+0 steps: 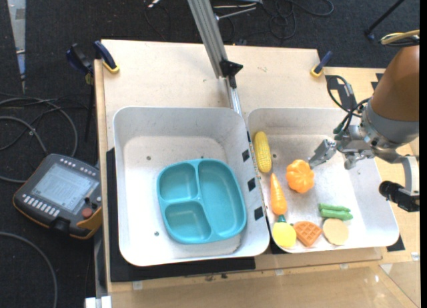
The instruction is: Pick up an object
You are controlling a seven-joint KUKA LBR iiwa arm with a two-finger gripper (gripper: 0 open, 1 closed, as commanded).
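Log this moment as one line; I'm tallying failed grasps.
phase: approach | gripper: open, holding nothing, above right bin | nearest: orange pumpkin | left bin: blue tray

We see a light wood table (173,73) w/ two shallow white bins side by side on it: left bin (133,167) toward the table's left edge, right bin (373,213) toward its right edge. Yellow-tipped clamps grip the far edge: one at far-left corner (107,60), one near far-right (320,65).
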